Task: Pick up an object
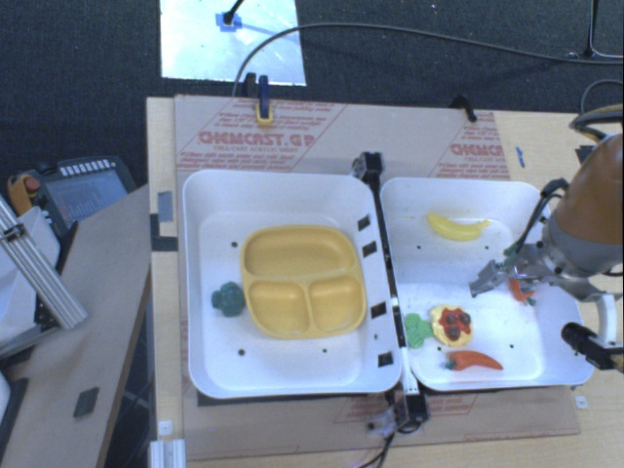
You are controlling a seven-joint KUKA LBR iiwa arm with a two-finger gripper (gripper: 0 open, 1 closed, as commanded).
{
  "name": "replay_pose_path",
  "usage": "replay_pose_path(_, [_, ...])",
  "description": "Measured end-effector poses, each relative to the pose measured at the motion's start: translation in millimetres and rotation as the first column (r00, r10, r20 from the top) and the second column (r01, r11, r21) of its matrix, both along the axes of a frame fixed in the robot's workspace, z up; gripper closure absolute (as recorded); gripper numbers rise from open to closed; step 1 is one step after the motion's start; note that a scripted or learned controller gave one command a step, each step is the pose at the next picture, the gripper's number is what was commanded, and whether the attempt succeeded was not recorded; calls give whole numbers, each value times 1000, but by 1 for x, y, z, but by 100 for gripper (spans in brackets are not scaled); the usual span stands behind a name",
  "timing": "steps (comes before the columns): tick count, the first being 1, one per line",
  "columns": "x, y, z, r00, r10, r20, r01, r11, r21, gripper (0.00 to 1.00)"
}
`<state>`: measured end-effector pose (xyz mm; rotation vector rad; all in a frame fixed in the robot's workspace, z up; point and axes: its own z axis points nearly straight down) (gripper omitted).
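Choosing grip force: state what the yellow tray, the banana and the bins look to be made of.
Yellow tray: apparently moulded plastic, matte, judging by its uniform colour and rounded compartment walls.
Banana: likely a plastic or rubber toy; flat, even yellow, no visible markings.
Left bin and right bin: probably thin formed plastic, smooth white, slightly glossy, with rounded corners. None can be confirmed by look alone.

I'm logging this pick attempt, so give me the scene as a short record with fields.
left bin: yellow three-compartment plastic tray; dark green broccoli toy beside it
right bin: yellow banana toy; pizza slice toy; light green leafy toy; red-orange chili pepper toy
gripper: over right bin, right side
fingers: cannot tell
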<state>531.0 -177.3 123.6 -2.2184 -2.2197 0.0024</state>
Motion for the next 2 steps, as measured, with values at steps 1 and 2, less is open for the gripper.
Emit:
replay_pose_path(1, [0,0,-41,1000,0,3,0,1000,0,0])
replay_pose_path(2, [2,0,-28,1000,0,6,0,1000,-2,100])
